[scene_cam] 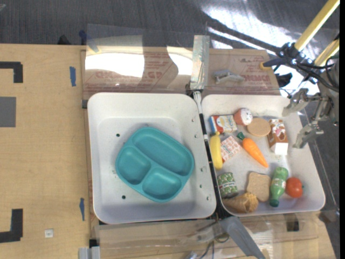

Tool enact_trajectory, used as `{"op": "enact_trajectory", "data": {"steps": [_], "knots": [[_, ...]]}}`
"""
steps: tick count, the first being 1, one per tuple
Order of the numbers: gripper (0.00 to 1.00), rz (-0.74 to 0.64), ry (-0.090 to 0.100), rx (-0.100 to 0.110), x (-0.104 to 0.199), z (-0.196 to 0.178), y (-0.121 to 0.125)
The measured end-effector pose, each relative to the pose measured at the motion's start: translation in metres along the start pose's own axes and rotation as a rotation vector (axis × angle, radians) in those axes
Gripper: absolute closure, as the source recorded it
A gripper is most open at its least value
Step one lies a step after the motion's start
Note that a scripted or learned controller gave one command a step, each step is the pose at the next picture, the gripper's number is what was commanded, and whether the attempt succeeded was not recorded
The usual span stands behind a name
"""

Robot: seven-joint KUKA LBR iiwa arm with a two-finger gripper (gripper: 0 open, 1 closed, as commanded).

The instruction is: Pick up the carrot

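The carrot lies in the right bin, a little above the middle of its floor, crowded on most sides. Just to its left is a small red-and-white patterned packet, and beyond that a yellow banana lies along the bin's left wall. Above the carrot a round tan disc sits close to its green top, with a small round red-and-white piece and a red-and-white carton further up and left. To the right stands a brown-and-white box. Below it are a slice of bread, a green bottle, a red tomato, a dark green can and a pale brown pastry at the near wall. The carrot's long axis runs on a diagonal: the green stub end points up and to the left, the orange tip points down and to the right, toward the bottle. The left bin holds a teal divided plate. The gripper hangs at the right bin's upper right edge, well apart from the carrot, and nothing shows between its fingers; its metal parts blur into cables and glare, so I cannot tell how far apart they stand. The arm is cut off by the frame's right edge.
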State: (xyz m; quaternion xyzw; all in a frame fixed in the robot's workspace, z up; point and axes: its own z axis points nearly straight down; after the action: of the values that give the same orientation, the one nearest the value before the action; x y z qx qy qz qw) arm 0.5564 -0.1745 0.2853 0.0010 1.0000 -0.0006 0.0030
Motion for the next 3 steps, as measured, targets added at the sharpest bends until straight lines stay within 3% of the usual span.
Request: {"op": "enact_trajectory", "data": {"steps": [1, 2, 3], "knots": [[0.0, 0.069, 0.014, -0.004, 0.051, 0.153, 0.049], [0.0, 0.144, -0.004, -0.001, 0.015, 0.196, 0.047], [1.0, 0.142, -0.017, 0.001, 0.011, 0.182, 0.048]]}}
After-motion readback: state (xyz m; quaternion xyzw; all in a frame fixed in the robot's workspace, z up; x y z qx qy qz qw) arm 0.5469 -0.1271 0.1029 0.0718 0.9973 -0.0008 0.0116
